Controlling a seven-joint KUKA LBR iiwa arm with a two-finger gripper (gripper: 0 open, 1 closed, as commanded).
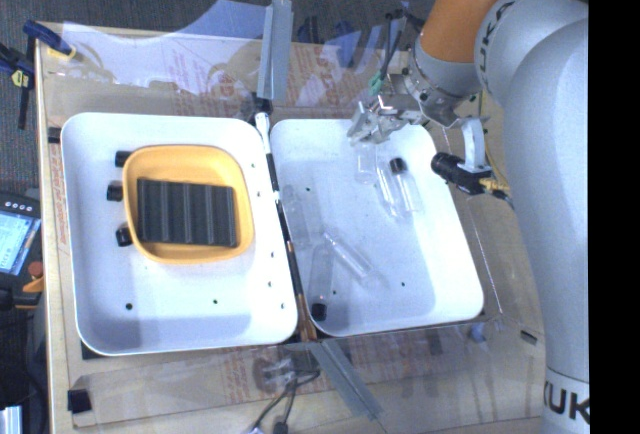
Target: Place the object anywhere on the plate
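At the near edge of the bench (180, 377), a strip of brown board with cables is seen. Beyond it, two shallow white bins are set side by side, touching along their inner walls.

In the left bin (160, 307), a yellow plate (150, 162) is seen lying flat, with a dark grey ridged insert (188, 212) in its hollow. Three small black pieces (114, 192) can be made out at the plate's left edge.

In the right bin (430, 262), several clear, tube-like objects are scattered, hard to make out against the white floor. One clear tube (318, 282) lies nearest, by the bin's left wall, with a black cap at its near end. A second clear piece (345, 257) is angled just beside it. Further back, another clear tube (395, 187) lies with a black cap at its far end. None of these is on the plate; all are well apart from it, in the other bin.

At the far edge of the right bin, the gripper (375, 119) is seen low over the rim, near the far tube. Whether it is apart or together cannot be told, and nothing is seen held in it. The grey arm (540, 122) with its orange band (460, 12) reaches in from the right.

Furthest back, sheets of paper (150, 62) are spread on the bench.
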